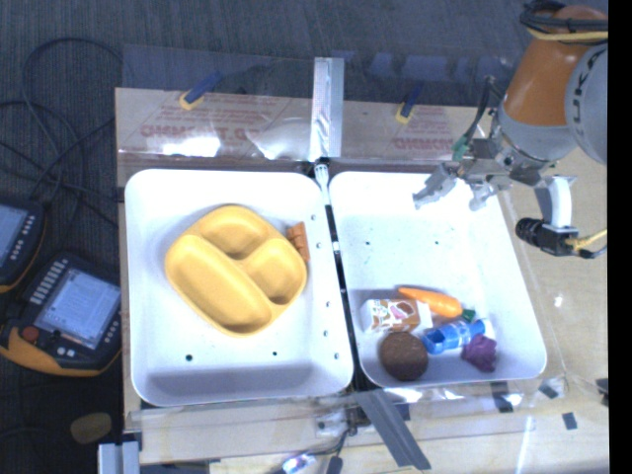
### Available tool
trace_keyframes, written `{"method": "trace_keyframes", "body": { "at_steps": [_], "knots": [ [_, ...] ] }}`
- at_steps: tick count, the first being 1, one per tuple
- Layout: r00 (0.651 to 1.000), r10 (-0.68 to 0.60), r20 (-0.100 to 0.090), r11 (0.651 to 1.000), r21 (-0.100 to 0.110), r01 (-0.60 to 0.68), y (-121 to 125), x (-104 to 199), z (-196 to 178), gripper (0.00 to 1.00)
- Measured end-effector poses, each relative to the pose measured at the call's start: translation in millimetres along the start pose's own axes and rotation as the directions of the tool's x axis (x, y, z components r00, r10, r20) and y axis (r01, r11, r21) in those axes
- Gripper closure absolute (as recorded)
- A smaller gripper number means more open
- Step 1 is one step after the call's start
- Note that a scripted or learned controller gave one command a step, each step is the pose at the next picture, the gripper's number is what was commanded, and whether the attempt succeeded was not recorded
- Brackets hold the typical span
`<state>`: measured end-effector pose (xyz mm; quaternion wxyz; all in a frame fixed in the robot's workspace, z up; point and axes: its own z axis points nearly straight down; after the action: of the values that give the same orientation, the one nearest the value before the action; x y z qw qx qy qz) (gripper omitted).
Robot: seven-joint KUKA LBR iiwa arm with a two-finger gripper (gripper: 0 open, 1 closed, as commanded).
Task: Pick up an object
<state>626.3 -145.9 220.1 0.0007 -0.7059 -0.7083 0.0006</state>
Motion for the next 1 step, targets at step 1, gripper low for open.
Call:
{"method": "trace_keyframes", "body": {
  "at_steps": [1],
  "knots": [
    [1.0, -0.024, 0.002, 1.0, -0.01, 0.024, -44.9, 19.2, 131.5, 0.0]
  ]
}}
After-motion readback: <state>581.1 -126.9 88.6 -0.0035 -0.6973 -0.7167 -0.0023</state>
